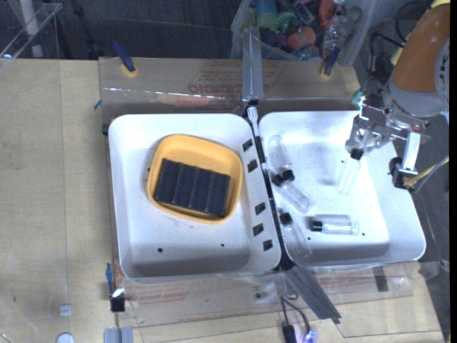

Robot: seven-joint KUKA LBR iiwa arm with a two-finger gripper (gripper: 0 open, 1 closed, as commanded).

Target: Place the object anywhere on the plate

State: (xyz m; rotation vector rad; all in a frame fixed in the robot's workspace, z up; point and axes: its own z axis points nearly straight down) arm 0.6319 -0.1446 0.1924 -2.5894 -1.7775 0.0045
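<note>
Vial [348, 178] hangs from my claw [355, 151], pinched at its top over the right bin [400, 220]; I'd lift clear of the divider before crossing to the yellow plate [158, 157].

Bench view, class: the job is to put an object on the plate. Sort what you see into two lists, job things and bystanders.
Job things: yellow plate in the left bin; clear vials in the right bin; claw above the right bin.

Bystanders: dark ribbed block on the plate; tub of coloured toys behind the bins.
</note>
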